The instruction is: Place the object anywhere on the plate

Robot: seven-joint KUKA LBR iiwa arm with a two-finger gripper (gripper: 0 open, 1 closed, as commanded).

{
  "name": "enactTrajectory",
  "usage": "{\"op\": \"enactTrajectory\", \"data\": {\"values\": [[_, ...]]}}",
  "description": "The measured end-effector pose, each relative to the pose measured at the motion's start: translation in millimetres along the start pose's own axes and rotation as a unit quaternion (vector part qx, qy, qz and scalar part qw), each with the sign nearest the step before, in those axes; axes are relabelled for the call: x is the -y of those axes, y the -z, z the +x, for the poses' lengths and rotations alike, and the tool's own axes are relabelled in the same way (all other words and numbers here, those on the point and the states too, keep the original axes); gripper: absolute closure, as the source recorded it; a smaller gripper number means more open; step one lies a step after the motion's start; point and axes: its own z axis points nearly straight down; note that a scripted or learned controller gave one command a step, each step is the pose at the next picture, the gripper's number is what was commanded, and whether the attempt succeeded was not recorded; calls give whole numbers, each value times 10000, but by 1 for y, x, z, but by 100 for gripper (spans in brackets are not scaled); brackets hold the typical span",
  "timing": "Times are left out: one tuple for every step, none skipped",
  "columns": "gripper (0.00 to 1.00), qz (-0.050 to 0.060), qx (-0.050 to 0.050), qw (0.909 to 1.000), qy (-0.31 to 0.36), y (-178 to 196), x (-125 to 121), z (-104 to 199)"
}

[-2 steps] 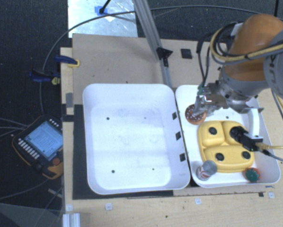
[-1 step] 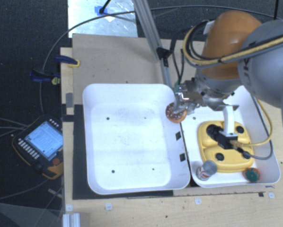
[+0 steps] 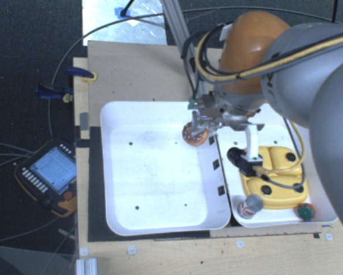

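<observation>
Gripping a small brown object (image 3: 194,135), gripper (image 3: 198,125) at left bin's (image 3: 120,153) right edge, open floor leftward

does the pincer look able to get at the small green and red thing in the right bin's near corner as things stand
Probably yes. The green and red object lies apart from the yellow plate, nothing over it. The pincer hangs by a donut-like object over the left bin, so it must cross first.

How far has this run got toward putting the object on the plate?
Done: a small round brown object is off the bin floor, at the tip of the pincer, over the left bin near its right wall. In hand: it looks carried, though the grip itself is hard to make out. Left: setting it down; the yellow plate in the right bin holds other items, not this one.
</observation>
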Motion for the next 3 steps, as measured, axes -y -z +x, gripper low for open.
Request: {"op": "enactTrajectory", "data": {"values": [[100,6,-1,10000,4,-24,-9,52],[100,0,-3,10000,-1,-33,-11,96],[0,1,5,10000,-18,-33,-12,93]]}}
